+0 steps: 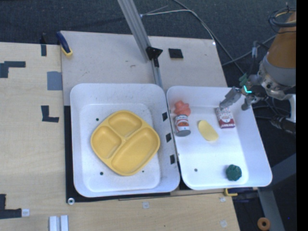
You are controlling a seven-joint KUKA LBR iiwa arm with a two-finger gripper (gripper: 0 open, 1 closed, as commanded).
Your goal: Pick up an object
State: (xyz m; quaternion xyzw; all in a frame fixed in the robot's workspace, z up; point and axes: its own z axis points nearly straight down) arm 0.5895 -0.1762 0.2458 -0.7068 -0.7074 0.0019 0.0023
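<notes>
Camera view: my gripper (232, 98) hovers over the right bin (255, 143), just above the red-and-white packet (225, 118), likely lined up to take it; its clench I cannot tell.

I see two shallow bins side by side on the bench. The left bin (82, 100) holds a divided plate (125, 141) near its middle. In the right bin (255, 148), a small bottle (182, 119) lies by the left wall; to its right sits an oval piece (208, 130), then a small carton (225, 118) just beyond. A round lump (234, 173) rests near the front right corner, well apart. The gripper (236, 97) hangs just behind the carton.
</notes>
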